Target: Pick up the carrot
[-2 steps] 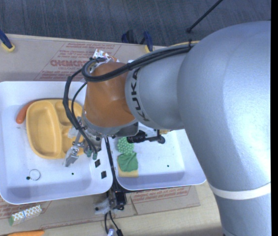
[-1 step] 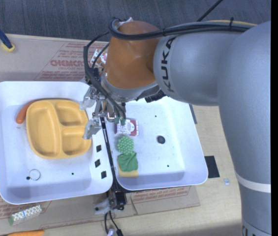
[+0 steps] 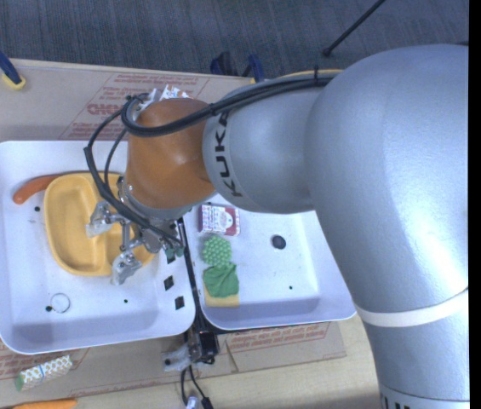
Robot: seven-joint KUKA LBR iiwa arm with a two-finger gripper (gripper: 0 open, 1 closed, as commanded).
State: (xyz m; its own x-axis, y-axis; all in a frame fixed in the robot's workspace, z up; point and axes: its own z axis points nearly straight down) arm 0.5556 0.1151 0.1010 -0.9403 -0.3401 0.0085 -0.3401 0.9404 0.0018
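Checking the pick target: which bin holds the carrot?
The left bin. The carrot lies at its far-left corner beside the yellow plate; the right bin holds green items.

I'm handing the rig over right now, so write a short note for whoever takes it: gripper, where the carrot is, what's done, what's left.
Gripper: over the left bin, above the right edge of the yellow dish; nothing seen between its fingers.
Carrot: lying in the left bin's upper left part, by the dish's top left edge, apart from the gripper.
Done: nothing picked.
Left: move to the carrot, grasp and lift it.
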